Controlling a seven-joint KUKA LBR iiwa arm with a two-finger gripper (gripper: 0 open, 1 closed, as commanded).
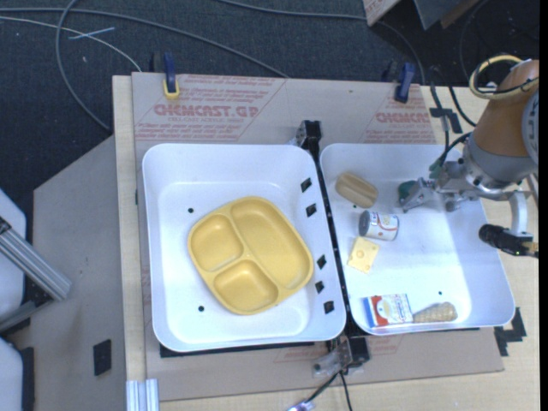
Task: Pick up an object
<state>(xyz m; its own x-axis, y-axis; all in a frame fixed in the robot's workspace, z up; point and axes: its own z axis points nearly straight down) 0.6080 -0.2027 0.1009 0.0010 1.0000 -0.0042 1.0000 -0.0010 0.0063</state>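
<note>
My gripper [412, 195] hangs over the upper middle of the right bin [479, 272], open, with nothing between its fingers. The grey arm with its orange band [505, 101] reaches in from the right. In that bin, a tan bread roll [356, 189] lies to the gripper's left. A small can [379, 225] lies on its side just below and left of the gripper. Below the can sits a yellow cheese wedge [363, 254]. Near the front wall lie a red and white carton [387, 309] and a waffle cone [435, 313].
The left bin [163, 229] holds a yellow divided plate [249, 253]. A black divider with clips [324, 221] runs between the bins. Blue clamps [170, 75] hold the board at the back. Cables lie on the dark floor behind.
</note>
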